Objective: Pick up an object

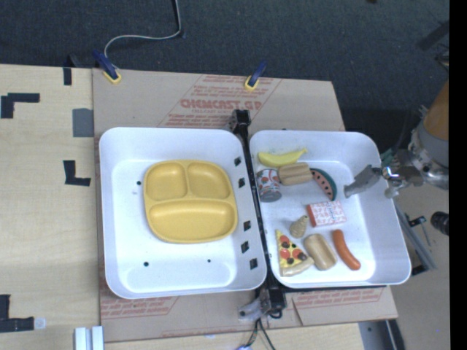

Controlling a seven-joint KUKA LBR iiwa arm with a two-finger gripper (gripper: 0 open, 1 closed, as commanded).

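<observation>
Pizza slice [291, 254] sitting lowest in right bin [379, 265], beside sausage [346, 249]: light, stiff, slick toy, best pinched across its middle. Gripper [367, 179] hovering at bin's right rim, holding nothing; finger state, can't tell.

The arm [438, 141] enters at three o'clock and is cut off by the picture's edge, so just its wrist end is seen. The gripper [363, 181] is a grey blur over the right bin [387, 261], its fingers too indistinct to judge. The can [269, 185] has a label too small to read. The watermelon slice [325, 182] is partly hidden behind the bun [295, 174]. At twelve o'clock the cable [172, 6] runs out of frame.
</observation>
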